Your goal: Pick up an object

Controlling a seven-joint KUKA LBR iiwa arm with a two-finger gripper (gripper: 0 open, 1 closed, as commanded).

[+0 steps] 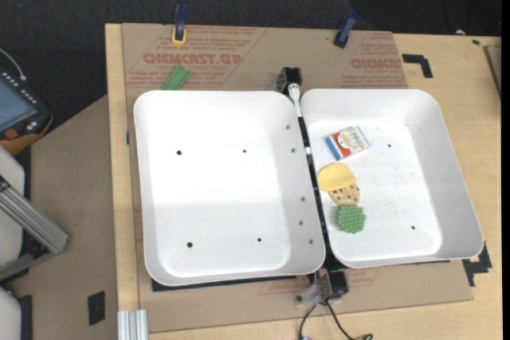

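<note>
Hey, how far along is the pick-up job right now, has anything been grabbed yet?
Nothing looks done yet. The red, white and blue packet, the yellow-tan toy and the green knobbly piece all lie in the right bin, near its left wall. Nothing is in hand. Left: the whole pick, reaching in, gripping one and lifting.

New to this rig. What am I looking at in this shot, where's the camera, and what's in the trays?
This is one fixed camera above a bench, looking down at a slant. On a brown board sit two shallow white bins side by side: the left bin and the right bin. These are the work area for a robot arm that reaches in from the right to pick things up.

Three small items lie in the right bin, near its left wall: a red, white and blue packet, below it a yellow and tan toy, and below that a green bumpy ball, which sits against the toy. Nothing is being held here.

Blue and yellow clamps pin the board's far edge.
</note>
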